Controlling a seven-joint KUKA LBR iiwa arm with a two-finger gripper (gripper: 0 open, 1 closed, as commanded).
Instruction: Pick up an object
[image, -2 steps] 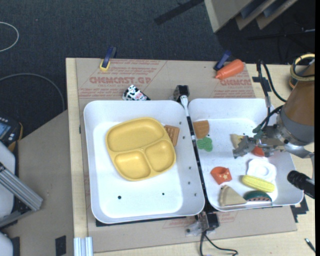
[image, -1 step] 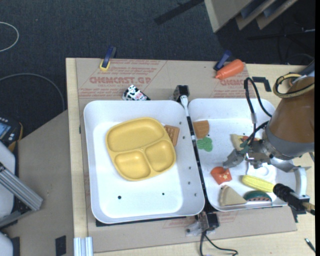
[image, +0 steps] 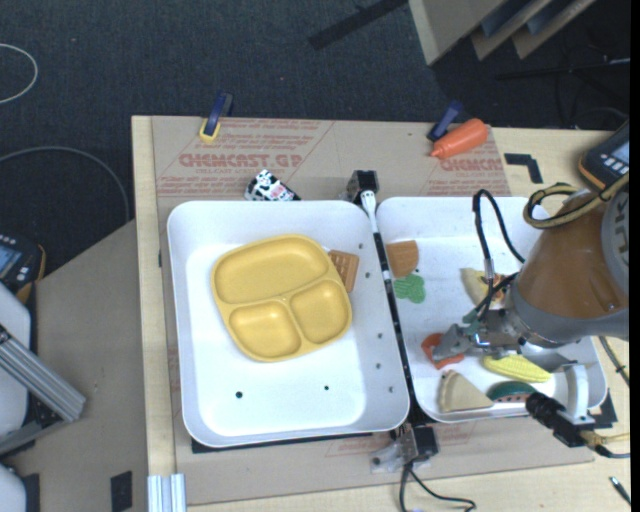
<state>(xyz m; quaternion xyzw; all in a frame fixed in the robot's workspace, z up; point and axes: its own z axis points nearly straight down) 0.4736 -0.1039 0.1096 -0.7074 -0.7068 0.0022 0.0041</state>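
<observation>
We were at the reaching step: the gripper (image: 462, 340) hung low beside the red piece (image: 436, 348); we could not tell its jaw state. Next came closing squarely and lifting.

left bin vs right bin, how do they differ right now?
The left bin holds one large yellow divided plate with a tan piece at its edge; the right bin holds several small items, among them a green piece and a red one. The gripper is over the right bin, not the left bin. Both are shallow, white and side by side.
</observation>
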